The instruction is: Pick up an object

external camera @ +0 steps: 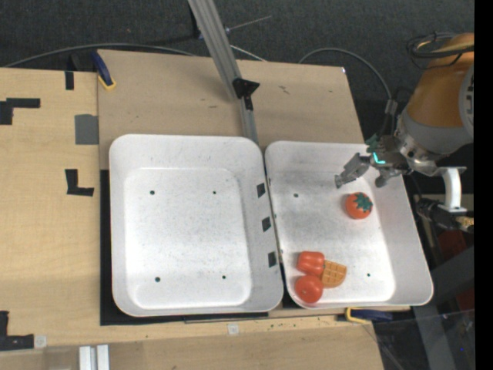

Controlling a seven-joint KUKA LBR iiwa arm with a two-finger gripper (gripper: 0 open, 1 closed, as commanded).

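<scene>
The left shallow white plastic bin (135, 206) on the pale wooden desk (46, 230) has no part in this step. In the right shallow white plastic bin (308, 168), toward six o'clock, three pieces lie bunched and touching: a red pepper-shaped toy (310, 262), a round red tomato-like toy (308, 288) below it, and a small orange waffle-textured wedge (333, 272) at their three o'clock side. Well apart from them, toward two o'clock in that bin, sits a red strawberry-like toy with a green top (358, 205), alone on bare floor, and it looks the sensible target. The grey two-finger pincer (365, 171) hangs just up from it, at about twelve o'clock of the strawberry, its two fingers spread apart with nothing between them (the left finger juts out toward nine o'clock). To do this well, I judge the pincer should shift a little toward five o'clock until the fruit sits midway between the fingers, then come straight down with the spread unchanged, closing only once both tips are below the fruit's widest part. A rounded toy will likely squirt sideways if one finger arrives first, and the bin wall at three o'clock is near enough to foul the outer finger.
</scene>
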